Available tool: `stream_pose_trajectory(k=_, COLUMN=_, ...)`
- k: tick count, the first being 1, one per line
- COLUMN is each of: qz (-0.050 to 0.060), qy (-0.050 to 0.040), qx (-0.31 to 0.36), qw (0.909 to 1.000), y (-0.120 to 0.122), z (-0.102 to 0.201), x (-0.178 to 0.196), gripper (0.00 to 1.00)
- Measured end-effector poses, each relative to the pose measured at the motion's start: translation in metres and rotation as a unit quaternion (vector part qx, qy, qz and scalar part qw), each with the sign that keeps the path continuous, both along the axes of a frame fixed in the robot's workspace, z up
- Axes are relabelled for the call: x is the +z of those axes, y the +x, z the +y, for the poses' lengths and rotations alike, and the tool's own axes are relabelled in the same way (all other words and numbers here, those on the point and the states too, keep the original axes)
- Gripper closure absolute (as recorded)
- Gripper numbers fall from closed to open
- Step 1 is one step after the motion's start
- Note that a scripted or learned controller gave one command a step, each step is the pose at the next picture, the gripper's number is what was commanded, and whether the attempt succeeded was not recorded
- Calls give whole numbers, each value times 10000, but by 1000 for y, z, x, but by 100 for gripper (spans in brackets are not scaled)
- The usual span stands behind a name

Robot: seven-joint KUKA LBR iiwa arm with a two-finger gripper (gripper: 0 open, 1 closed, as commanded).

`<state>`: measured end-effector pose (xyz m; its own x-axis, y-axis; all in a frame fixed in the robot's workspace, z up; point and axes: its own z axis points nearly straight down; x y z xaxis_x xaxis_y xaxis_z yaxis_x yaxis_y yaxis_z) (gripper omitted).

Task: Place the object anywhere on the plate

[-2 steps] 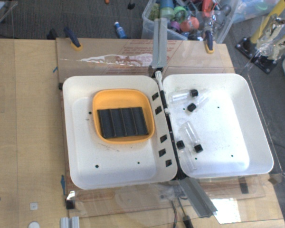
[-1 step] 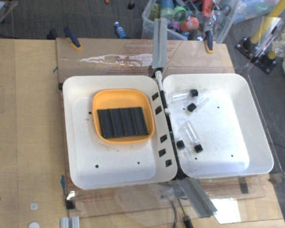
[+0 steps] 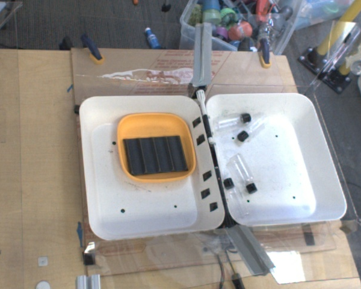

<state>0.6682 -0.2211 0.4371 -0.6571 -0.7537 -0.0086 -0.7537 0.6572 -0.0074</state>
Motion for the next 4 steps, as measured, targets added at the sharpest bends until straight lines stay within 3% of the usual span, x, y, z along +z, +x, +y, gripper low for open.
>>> stream_pose_trajectory(k=1, qz=2, qy=-13, qx=1928, qw=9812, y=0, z=0, x=-1, gripper=100)
stream_pose_trajectory(k=2, qz=5, qy=-24, qx=3655, qw=9308, y=0, z=0, x=-1, gripper=100)
stream_pose_trajectory(k=3, qz=4, qy=-34, qx=4997, qw=8662, y=0, z=6, x=-1, gripper=100)
stream_pose_trajectory(k=4, qz=5, qy=-38, qx=6375, qw=7704, y=0, z=10, x=-2, gripper=100)
